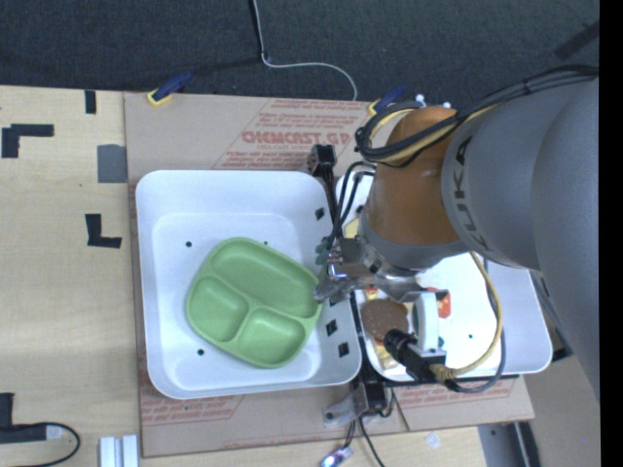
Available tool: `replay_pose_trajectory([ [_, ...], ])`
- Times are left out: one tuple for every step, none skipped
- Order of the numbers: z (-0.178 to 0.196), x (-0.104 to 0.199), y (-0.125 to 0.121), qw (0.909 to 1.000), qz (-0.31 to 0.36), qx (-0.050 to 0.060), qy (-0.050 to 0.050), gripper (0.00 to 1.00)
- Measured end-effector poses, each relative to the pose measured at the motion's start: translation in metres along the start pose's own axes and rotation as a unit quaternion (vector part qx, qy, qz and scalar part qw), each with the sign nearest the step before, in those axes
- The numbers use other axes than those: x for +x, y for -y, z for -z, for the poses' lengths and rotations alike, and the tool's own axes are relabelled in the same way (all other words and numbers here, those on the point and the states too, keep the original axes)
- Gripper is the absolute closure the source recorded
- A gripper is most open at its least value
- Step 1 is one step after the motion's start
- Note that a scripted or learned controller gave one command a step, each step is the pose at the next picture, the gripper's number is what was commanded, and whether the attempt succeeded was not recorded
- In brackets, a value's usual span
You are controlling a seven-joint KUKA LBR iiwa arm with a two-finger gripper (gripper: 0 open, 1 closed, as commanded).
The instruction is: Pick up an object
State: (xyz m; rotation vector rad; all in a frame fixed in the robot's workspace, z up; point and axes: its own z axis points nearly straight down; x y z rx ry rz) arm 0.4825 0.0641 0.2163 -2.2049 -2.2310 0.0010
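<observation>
A light green divided plate [251, 302] with three compartments lies flat in the left white bin [170, 202]. The grey arm with its orange band [414, 188] reaches in from the right and hangs over the wall between the two bins. My gripper [333, 272] sits at the plate's right rim, right at the left bin's right wall. It appears to touch or overlap the plate's edge. The wrist body hides most of the fingers.
The right white bin [511, 334] lies mostly under the arm; a brown object [384, 317] and small coloured items [443, 305] show in it. Cables loop around the wrist. A brown cardboard sheet [282, 134] lies under both bins.
</observation>
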Motion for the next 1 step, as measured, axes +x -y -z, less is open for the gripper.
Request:
replay_pose_trajectory([
  [0.2092, 0.0265, -0.0021, 0.9999, -0.003, -0.010, -0.001, 1.00],
])
